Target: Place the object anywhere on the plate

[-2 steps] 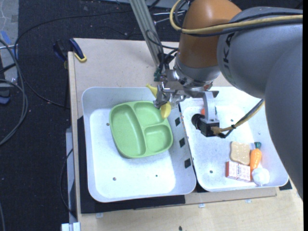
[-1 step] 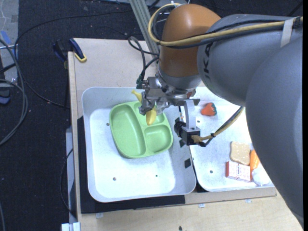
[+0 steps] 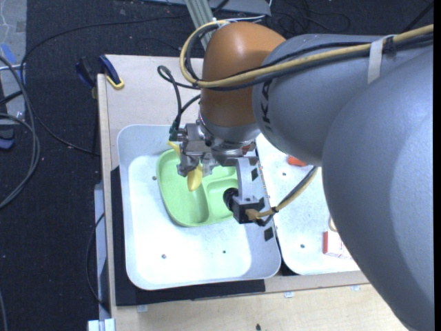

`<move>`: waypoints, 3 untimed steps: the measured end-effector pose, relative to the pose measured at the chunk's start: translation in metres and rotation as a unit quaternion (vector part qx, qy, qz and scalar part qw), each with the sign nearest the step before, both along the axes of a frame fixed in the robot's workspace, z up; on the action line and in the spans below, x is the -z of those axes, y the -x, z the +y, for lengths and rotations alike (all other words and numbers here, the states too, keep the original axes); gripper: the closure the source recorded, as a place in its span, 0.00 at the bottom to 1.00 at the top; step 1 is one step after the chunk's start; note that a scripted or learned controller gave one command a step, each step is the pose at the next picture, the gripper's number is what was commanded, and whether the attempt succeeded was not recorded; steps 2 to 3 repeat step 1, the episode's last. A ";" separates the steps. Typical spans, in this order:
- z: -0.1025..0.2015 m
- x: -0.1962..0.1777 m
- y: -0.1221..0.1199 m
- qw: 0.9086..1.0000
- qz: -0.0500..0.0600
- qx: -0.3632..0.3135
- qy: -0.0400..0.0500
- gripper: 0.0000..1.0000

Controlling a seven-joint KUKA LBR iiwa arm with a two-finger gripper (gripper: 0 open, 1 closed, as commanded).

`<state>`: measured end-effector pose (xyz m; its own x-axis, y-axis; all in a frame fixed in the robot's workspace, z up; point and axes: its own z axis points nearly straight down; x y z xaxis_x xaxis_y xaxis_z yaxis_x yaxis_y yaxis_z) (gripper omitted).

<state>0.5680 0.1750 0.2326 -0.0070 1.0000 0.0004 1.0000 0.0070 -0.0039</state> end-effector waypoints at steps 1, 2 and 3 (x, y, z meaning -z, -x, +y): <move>-0.003 -0.001 -0.001 1.000 -0.001 0.002 0.000 0.00; -0.003 -0.001 -0.001 1.000 -0.001 0.002 0.000 0.00; -0.003 -0.001 -0.001 1.000 -0.001 0.002 0.000 0.00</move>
